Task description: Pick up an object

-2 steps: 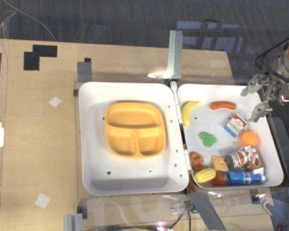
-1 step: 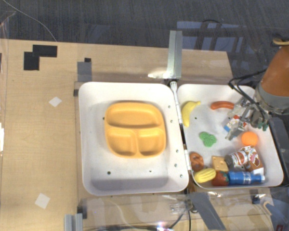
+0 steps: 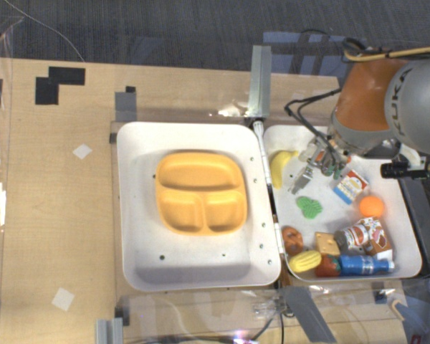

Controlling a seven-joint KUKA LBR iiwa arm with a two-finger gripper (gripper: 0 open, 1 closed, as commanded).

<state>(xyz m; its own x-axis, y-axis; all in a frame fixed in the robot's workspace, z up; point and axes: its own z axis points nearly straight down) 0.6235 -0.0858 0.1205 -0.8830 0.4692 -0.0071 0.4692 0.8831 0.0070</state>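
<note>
A wooden bench bears two white bins; the gripper hangs with fingers spread and nothing between them above the green toy at right of centre.

My pale wooden bench carries black tape marks near its far edge; beyond it lies dark grey carpet under even light.
</note>
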